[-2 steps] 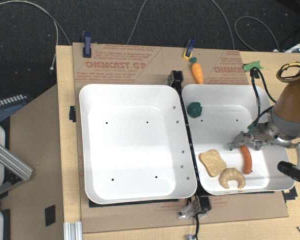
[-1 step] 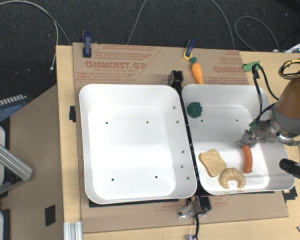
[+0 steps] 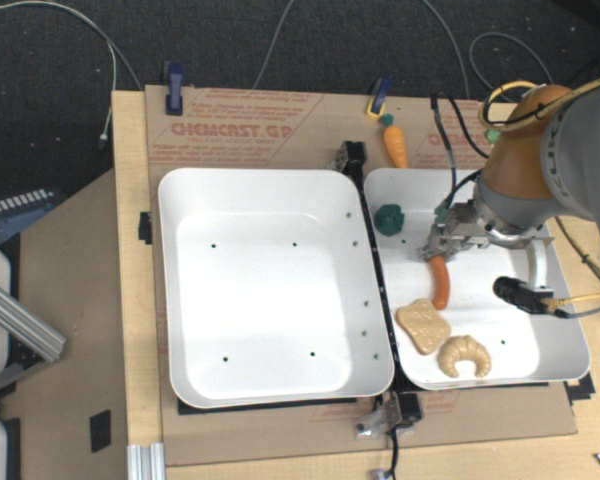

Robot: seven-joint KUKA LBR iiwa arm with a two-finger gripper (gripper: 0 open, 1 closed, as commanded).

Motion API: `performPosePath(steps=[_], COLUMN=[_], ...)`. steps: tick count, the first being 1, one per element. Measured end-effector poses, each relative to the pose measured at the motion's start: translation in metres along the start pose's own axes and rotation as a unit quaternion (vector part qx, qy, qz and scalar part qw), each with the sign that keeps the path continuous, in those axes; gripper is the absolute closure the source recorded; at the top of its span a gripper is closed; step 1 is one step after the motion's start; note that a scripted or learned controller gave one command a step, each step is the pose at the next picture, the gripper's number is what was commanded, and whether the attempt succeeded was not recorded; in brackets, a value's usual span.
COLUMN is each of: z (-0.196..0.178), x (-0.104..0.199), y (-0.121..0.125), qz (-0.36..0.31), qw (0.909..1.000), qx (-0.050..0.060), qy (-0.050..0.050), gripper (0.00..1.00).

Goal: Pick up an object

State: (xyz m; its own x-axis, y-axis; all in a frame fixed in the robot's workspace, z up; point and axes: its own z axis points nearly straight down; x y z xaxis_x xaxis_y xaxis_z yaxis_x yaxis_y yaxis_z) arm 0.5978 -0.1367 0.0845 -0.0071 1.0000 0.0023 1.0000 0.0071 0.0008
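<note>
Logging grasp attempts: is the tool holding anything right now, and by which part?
Cannot be told. The tool sits right over the top end of the sausage in the right bin, but a grip isn't visible.

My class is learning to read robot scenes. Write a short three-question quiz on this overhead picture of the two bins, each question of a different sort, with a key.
1. True or false: the carrot lies inside the right bin.
2. Which item lies nearest the gripper? A) croissant B) sausage C) green piece
3. Fill in: the bread slice lies between the sausage and the ____.

Key
1. False: it lies on the board behind the bin.
2. B: the sausage lies just below the gripper.
3. Croissant.
</note>
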Motion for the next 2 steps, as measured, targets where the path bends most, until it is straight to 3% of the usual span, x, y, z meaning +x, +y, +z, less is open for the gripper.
performPosePath(steps=[1, 2], z=[-0.106, -0.113], x=[0.1, 0.181], y=[0.002, 0.014], qz=[-0.001, 0.0], qw=[1.0, 1.0], qx=[-0.005, 0.0], qy=[0.0, 0.0], gripper=[1.0, 1.0])
